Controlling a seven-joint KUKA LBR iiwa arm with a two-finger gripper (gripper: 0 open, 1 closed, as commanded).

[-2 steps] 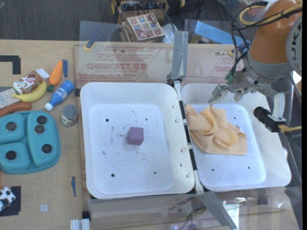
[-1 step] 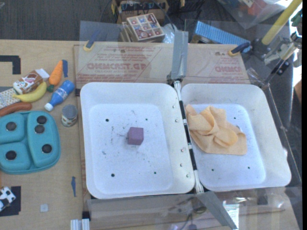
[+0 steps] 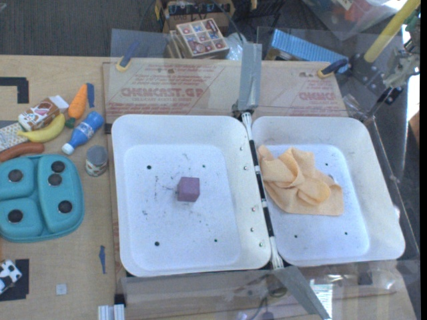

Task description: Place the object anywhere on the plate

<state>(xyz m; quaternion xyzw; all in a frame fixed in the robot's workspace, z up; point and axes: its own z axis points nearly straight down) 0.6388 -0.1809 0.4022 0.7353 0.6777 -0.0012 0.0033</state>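
Two shallow white bins sit side by side: the left bin (image 3: 133, 245) holds a small purple block (image 3: 188, 189) near its middle, and the right bin (image 3: 380, 239) holds a crumpled tan cloth (image 3: 300, 182). Beyond them stand clear panels and clutter. Judging by this, pickup has not begun; the next move likely calls for descending onto the block.

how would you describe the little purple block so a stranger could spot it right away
Look at the left white bin of the two side by side. Near its middle sits the purple block, a small cube alone on the white floor, unlike the crumpled tan cloth in the right bin.
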